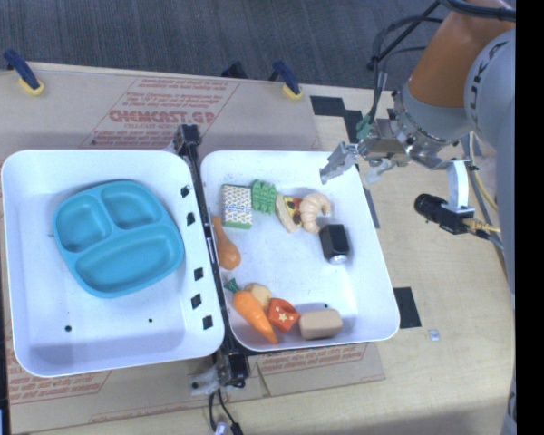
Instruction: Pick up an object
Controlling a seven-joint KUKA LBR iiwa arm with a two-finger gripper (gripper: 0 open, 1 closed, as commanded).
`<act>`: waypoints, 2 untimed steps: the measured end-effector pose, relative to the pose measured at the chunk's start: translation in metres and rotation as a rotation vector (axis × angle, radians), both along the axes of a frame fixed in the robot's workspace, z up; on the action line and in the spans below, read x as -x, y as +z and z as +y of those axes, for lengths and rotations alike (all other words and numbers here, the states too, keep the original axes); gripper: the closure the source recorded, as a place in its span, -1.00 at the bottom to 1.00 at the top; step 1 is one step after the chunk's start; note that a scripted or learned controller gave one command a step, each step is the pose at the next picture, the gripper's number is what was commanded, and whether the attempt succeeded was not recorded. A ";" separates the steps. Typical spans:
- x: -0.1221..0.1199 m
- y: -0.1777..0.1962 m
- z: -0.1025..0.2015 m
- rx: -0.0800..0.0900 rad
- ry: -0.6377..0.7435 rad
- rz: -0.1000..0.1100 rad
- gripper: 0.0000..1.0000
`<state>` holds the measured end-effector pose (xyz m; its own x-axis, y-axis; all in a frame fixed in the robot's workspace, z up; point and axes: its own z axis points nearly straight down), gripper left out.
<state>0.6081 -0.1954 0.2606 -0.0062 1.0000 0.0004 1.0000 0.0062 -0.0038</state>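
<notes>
Carrot (pixel 252 314) pointing lower right; pincer (pixel 346 161) apparently spread, empty, over right bin (pixel 367 243).

Both bins are plain white: the left bin (pixel 36 333) and the right bin (pixel 363 270). A sky-blue divided plate (pixel 118 238) lies in the left one. In the right one, the carrot (pixel 252 315) is bright orange with a green top, and a second orange piece (pixel 227 247) lies near the divider. The block (pixel 238 206) is pale with a green-and-white check. The leafy piece (pixel 264 196) is green. The shrimp (pixel 314 207) is pale peach, the small box (pixel 335 241) black, the round piece (pixel 283 314) red, the loaf (pixel 320 323) tan. The arm (pixel 453 53) is grey with an orange band. The cardboard (pixel 154 107) is tan with red lettering, and the clamps (pixel 23 71) are blue and yellow.
</notes>
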 end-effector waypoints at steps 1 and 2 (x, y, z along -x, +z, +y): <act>-0.016 -0.169 0.012 0.000 0.035 0.000 -1.00; -0.015 -0.159 0.014 -0.007 0.038 0.015 1.00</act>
<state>0.6227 -0.1818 0.1011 -0.0446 0.9990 0.0079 0.9988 0.0447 -0.0189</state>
